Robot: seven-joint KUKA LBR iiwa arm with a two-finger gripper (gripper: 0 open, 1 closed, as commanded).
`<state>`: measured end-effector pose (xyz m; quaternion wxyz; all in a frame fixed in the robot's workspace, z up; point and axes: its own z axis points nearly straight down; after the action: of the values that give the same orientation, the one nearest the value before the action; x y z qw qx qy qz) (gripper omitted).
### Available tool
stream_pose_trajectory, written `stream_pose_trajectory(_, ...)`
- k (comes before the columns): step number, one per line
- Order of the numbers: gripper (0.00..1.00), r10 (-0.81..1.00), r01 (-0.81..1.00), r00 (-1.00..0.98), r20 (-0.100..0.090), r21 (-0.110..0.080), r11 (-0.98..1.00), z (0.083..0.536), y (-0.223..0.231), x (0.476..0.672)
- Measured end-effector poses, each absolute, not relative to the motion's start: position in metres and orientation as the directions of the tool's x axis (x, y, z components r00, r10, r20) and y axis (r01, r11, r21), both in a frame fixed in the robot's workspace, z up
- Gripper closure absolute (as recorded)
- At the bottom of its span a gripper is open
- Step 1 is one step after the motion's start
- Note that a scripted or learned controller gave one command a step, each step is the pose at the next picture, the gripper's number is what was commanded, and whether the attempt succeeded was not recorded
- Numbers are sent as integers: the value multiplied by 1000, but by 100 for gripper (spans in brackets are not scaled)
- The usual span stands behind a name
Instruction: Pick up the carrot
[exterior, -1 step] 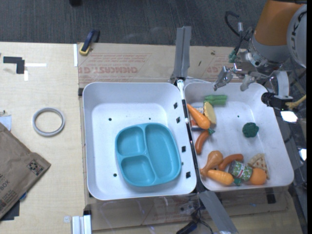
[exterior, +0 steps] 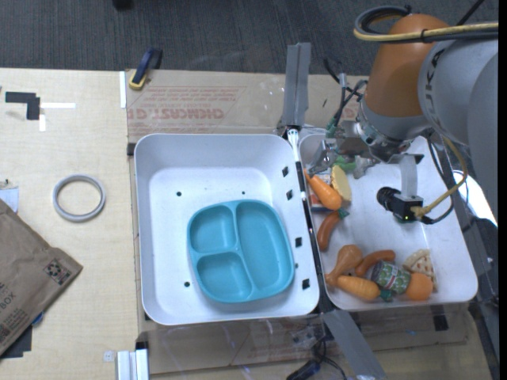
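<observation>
An orange carrot (exterior: pixel 325 191) lies tilted at the left side of the right bin (exterior: pixel 444 248), close to the wall between the two bins. A pale yellow wedge (exterior: pixel 342 184) rests against its right side. My gripper (exterior: pixel 330 158) hangs over the bin's far left corner, just above the carrot's upper end. The wrist and cables hide the tips, so I cannot tell whether anything is held. The carrot appears to rest on the bin floor.
The left bin (exterior: pixel 158 212) holds a blue three-compartment plate (exterior: pixel 239 250). Toy food fills the right bin's near side: a brown sausage (exterior: pixel 327 230), a second orange carrot-like piece (exterior: pixel 356 288), a green-wrapped item (exterior: pixel 388 278) and a waffle-like piece (exterior: pixel 421 261). A tape ring (exterior: pixel 78 197) lies on the bench at left.
</observation>
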<state>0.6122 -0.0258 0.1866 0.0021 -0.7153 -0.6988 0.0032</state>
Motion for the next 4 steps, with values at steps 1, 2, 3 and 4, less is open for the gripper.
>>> stream_pose_trajectory(1,0,967,967,-254,2,-7,254,197,-32,552)
stream_pose_trajectory(2,0,953,953,-305,1,-4,305,188,-43,608)
stream_pose_trajectory(3,0,751,751,-661,3,-3,661,189,-57,588)
stream_pose_trajectory(4,0,756,756,-655,1,-2,655,188,-46,601)
